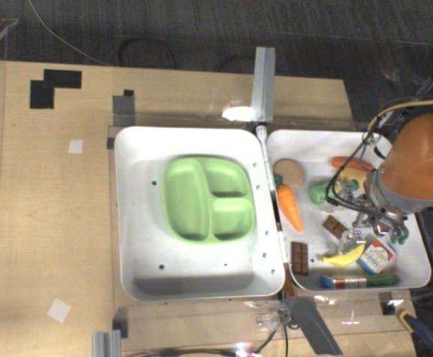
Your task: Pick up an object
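Orange is your marker here: the orange band of the grey arm [423,158] sits over the shallow white right-hand bin [425,270], and the hand [365,233] hangs beneath it, low among the clutter. You cannot tell from this slant whether it is open or closed, and nothing is visibly caught in it.

Take the yellow plastic banana [344,257] as your landmark. The hand is just above it, close, perhaps touching. Just right of the banana lies a small white carton with an orange label [379,259]. Just up-left of it lies a small brown block [334,227]. Below it are a blue-and-red marker-like stick [341,281] and a dark green piece [380,280]. To its left stands a brown chocolate-bar block [299,256], and well up-left an orange plastic carrot [289,207] lies along the bin wall beside a round tan disc [289,172].

The likeliest target, judging by the hand's position, is the banana or the carton; they are crowded together, so a clean grasp looks tricky. The left white bin [138,222] holds a light green divided tray [207,198], probably the drop spot.
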### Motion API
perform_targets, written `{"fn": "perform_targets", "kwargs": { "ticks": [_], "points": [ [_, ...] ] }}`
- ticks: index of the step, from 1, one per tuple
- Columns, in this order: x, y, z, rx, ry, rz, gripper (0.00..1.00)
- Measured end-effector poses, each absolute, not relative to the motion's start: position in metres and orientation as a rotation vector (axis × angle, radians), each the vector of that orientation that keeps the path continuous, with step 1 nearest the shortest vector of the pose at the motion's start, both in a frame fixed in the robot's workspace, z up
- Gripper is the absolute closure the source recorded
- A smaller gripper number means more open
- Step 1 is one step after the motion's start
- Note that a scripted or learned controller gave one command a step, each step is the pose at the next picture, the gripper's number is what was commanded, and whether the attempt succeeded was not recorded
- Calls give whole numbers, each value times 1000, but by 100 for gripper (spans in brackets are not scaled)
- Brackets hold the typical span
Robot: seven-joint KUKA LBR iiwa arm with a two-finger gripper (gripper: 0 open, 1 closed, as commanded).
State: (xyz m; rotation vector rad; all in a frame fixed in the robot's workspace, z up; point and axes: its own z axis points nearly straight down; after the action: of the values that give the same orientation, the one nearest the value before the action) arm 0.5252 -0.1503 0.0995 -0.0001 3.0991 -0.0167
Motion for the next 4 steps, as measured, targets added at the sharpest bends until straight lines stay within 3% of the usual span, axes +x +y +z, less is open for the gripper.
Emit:
{"fn": "perform_targets", "kwargs": {
  "ticks": [2, 3, 4],
  "points": [
    [513, -149, 99, -78, 3099, -19, 0],
    [594, -203, 89, -153, 3127, -4, 0],
    [527, -206, 90, -132, 3126, -5, 0]
  ]
}}
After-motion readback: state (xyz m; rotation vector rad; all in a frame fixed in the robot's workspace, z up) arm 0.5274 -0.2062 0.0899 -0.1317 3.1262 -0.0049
